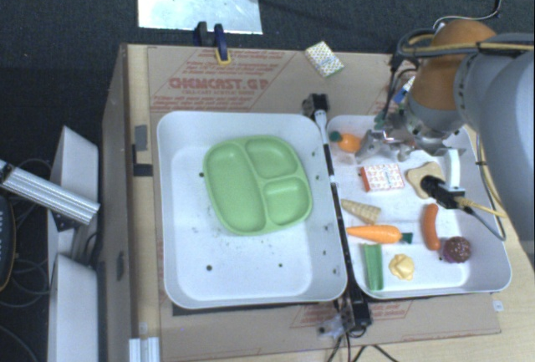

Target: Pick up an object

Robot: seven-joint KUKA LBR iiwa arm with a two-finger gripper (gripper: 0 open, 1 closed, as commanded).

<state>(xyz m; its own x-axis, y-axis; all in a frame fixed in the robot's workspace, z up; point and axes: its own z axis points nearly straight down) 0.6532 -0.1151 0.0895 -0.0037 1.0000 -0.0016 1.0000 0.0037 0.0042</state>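
Note:
My gripper [386,140] hangs low over the far part of the right bin [493,268], with the grey arm and its orange band behind it. Just to its left lies a small orange piece [348,143]. Right below it sits a red and white box [381,177]. A beige piece [420,176] lies right of the box. Nearer the front are a cone [359,210], a carrot [374,233], a red sausage [430,226], a dark red ball [456,249], a green stick [373,267] and a yellow piece [402,267].
The left bin [180,210] holds a green divided plate [257,185]. A black divider [333,193] runs between the two bins. A small patterned block [323,58] lies on the cardboard behind the bins, and a blue clamp [219,41] sits at the back edge.

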